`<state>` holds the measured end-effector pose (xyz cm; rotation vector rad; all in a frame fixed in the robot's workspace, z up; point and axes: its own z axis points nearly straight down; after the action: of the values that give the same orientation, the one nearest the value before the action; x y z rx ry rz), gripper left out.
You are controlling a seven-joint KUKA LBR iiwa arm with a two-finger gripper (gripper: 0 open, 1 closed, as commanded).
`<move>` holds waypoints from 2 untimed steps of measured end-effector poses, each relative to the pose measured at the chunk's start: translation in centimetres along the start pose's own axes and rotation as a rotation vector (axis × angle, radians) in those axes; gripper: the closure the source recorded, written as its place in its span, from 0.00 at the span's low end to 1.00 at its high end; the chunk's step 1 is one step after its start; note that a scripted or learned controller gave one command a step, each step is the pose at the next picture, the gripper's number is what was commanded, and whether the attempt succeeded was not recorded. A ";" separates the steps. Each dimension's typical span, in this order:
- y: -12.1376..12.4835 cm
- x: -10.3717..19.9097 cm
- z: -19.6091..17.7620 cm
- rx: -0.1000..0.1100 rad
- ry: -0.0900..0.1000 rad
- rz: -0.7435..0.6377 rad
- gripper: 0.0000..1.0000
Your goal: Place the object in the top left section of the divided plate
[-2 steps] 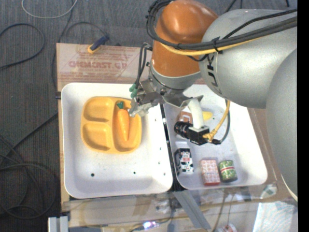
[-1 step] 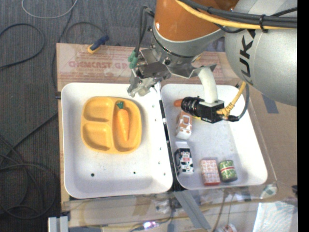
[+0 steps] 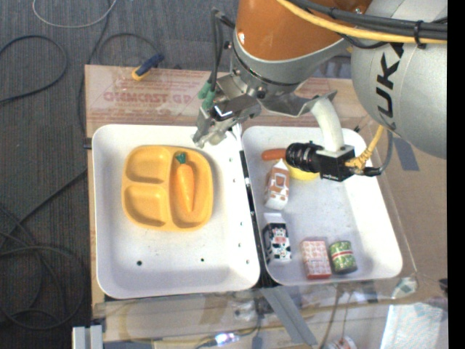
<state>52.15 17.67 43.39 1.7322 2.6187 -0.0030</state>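
Tool above left bin rim

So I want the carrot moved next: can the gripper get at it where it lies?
Probably yes. The carrot lies uncovered in the plate's right section with nothing over it, and the gripper hangs just beyond the plate's upper right edge.

In the left white bin sits a yellow divided plate, with a toy carrot lying in its long right-hand section. The gripper hangs above the bin's upper right corner, just up and right of the plate. The right bin holds a small milk carton, a cow-patterned box, a pink packet and a green can.
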 end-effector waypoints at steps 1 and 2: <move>5.3 -1.9 0.1 0.001 0.000 0.128 1.00; 9.6 -6.4 0.1 0.001 -0.001 0.146 1.00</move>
<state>63.48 15.48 43.34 1.9178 2.4857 -0.0056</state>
